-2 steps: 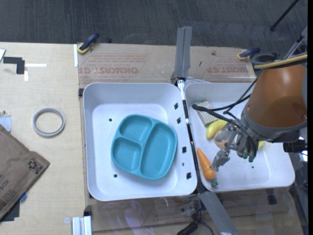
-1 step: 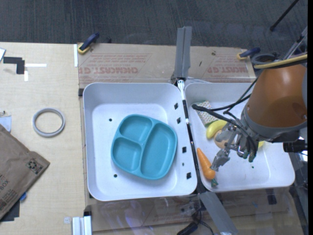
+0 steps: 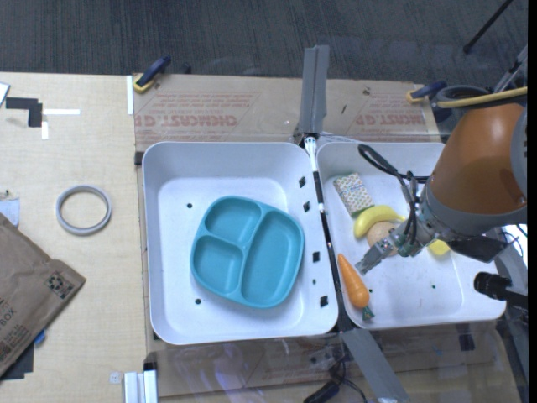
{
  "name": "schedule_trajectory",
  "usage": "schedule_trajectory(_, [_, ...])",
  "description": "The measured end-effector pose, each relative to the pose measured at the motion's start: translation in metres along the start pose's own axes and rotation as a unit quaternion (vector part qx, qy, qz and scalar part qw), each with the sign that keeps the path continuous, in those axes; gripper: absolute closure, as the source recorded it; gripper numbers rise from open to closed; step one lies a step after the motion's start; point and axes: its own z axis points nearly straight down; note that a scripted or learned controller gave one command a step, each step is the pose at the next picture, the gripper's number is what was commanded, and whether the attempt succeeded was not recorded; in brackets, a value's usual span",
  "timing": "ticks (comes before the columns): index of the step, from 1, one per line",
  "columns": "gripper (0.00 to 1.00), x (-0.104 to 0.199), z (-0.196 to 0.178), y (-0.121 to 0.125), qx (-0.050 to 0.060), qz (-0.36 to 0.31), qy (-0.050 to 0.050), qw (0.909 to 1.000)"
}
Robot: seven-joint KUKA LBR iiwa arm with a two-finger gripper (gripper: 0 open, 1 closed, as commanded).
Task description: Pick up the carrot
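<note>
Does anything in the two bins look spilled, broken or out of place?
Nothing stands out. The carrot, banana and a patterned block lie loose in the right bin; the blue tray sits slightly skewed in the left bin.

The arm (image 3: 482, 170) is showing a broad, rounded orange band — smooth and glossy, catching a pale highlight along its upper edge. Beneath the band a grey ring is wrapping the wrist, darker at its lower rim. Black cables (image 3: 388, 168) are looping from the wrist area, curving across the white behind them. The gripper (image 3: 375, 259) is looking metallic and grey — slim fingers, with a small cluster of dark fittings and a touch of green where it is joining the wrist.
</note>
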Motion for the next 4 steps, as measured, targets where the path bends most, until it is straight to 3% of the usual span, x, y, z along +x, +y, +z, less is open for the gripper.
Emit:
schedule_trajectory(1, [0.00,0.012,0.002,0.007,0.000,-0.162,0.000,0.9868])
schedule_trajectory(2, [0.00,0.002,0.003,0.001,0.000,-0.356,0.001,0.9345])
schedule_trajectory(3, [0.00,-0.035,0.102,-0.021,0.000,-0.305,0.000,0.9524])
schedule_trajectory(4, [0.00,-0.042,0.002,-0.001,0.000,0.063,0.000,0.9980])
